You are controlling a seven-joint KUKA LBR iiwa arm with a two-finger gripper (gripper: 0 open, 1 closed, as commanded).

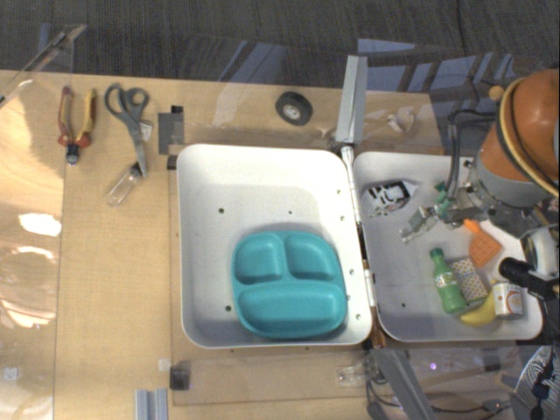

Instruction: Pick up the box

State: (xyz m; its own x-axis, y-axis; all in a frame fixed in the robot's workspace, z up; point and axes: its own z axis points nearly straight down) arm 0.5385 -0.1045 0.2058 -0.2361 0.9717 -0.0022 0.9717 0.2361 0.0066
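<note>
Poised at right of frame, gripper (pixel 429 220) above crowded right bin (pixel 394 313); finger state impossible to tell. Risk: snagging bottle (pixel 447 280) or banana (pixel 479 314), missing box (pixel 506 299).

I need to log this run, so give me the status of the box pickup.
Done: nothing that shows; the box lies in the right bin, near its right corner, by the banana and bottle. In hand: the arm is over that bin, its hand above the floor, up and left of the box, apart from it. Left: reach, grasp, lift.
</note>
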